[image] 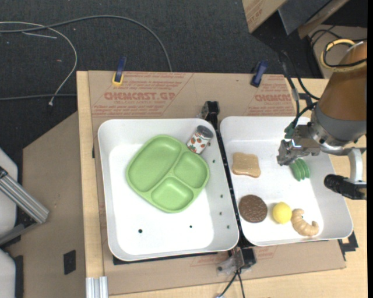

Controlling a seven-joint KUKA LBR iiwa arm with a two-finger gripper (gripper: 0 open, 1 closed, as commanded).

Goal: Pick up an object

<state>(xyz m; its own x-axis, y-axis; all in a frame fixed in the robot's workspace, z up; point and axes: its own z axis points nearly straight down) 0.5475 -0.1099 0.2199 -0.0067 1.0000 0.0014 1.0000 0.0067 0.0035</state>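
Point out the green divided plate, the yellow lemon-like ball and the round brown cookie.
green divided plate [168, 173], camera view, on its centre ridge.
yellow lemon-like ball [282, 212], camera view, on the middle of its top.
round brown cookie [253, 208], camera view, on its flat face.

One camera, fixed high above the tabletop [175, 87], looks down obliquely on both white bins [111, 174].

Setting: robotics lab or test workshop. Evidence: my surface [175, 87] is a cardboard-covered board, held by blue clamps [119, 70] at its far edge. Two white bins [111, 192] sit on the board, side by side. Loose cables [70, 35] trail over dark carpet beyond the board's far edge; cardboard boxes [262, 11] stand past its far right corner.
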